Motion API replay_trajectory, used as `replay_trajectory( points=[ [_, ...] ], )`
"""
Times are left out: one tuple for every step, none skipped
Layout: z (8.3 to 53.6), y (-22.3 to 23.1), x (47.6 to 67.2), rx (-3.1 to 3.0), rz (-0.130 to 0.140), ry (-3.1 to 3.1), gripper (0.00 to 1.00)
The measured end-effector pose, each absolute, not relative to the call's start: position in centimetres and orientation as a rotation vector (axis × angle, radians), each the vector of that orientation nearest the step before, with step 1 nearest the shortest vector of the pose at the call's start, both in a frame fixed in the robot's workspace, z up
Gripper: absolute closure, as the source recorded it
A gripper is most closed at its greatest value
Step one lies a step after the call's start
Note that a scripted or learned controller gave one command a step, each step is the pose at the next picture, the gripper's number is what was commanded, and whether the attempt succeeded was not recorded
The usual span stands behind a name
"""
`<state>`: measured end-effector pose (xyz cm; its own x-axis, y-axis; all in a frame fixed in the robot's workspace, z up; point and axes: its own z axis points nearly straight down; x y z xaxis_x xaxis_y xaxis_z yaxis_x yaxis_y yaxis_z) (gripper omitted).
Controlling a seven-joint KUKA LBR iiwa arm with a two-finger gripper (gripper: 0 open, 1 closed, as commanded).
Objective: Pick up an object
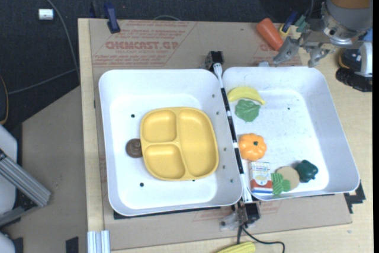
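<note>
End effector [302, 51], open and gripping nothing, hovers above right bin [331, 127], well apart from banana [245, 94].

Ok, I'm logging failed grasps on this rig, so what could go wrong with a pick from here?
1. The pumpkin, carton and banana lie against the right bin's left wall, so a finger may strike the divider.
2. The green leafy piece touches the banana, and the tan disc sits tight between green pieces, so one grasp could catch two things or nudge a neighbour.
3. The gripper hovers over the bin's far rim, so a straight descent could hit it.
</note>
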<state>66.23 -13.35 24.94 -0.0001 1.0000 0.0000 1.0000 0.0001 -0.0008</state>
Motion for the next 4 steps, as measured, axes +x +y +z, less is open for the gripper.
replay_trajectory(
  points=[
    [17.0,-10.5,54.9,-2.221,0.002,-2.219,0.0],
    [10.3,-9.4,53.1,-2.233,-0.021,-2.23,0.0],
    [9.1,-17.4,51.7,-2.226,0.002,-2.221,0.0],
    [8.4,-20.0,47.9,-2.222,0.001,-2.219,0.0]
  ],
)
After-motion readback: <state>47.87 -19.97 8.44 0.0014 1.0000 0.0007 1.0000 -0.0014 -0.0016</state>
